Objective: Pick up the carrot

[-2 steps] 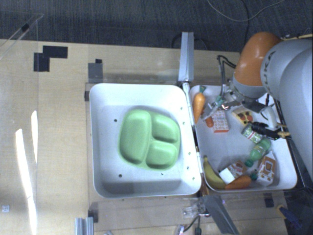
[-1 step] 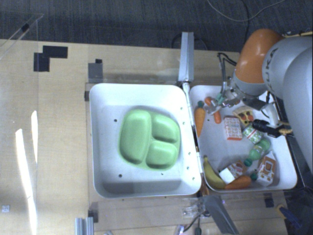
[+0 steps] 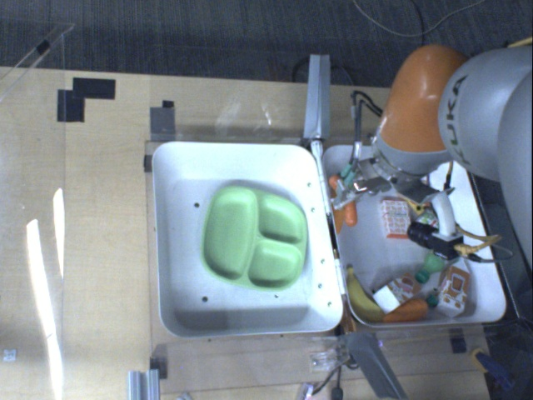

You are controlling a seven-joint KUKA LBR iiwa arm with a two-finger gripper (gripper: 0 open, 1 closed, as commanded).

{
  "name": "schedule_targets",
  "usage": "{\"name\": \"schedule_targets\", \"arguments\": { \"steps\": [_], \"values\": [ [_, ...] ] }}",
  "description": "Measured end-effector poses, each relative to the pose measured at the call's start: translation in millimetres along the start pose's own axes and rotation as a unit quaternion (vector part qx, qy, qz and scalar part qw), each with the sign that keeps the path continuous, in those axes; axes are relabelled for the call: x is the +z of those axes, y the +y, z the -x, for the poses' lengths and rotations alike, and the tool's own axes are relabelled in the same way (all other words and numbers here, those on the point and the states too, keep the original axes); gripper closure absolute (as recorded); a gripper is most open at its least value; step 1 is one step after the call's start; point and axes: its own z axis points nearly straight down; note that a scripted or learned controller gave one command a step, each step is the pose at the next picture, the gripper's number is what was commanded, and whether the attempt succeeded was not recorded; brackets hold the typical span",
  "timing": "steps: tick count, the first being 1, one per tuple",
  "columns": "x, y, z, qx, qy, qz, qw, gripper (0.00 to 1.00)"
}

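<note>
Two white bins, green tray (image 3: 254, 237) in left bin (image 3: 166, 223), gripper (image 3: 348, 186) over right bin (image 3: 491, 298) beside carrot (image 3: 347, 213), finger state indeterminate.

Bright, even overhead light on the bench (image 3: 100, 223); glare streaks at left on a clear panel (image 3: 42, 265). Soft shadow w/in the left bin (image 3: 241, 315) under the green tray (image 3: 254, 236). Low-res, slightly soft pic; dark floor (image 3: 208, 15) up top.
</note>
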Motion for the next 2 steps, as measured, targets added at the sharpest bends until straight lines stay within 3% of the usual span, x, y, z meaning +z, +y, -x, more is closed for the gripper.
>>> {"name": "schedule_targets", "arguments": {
  "steps": [2],
  "values": [
    [1,-75,-30,-0.113,0.000,-0.001,0.9936,1.00]
  ]
}}
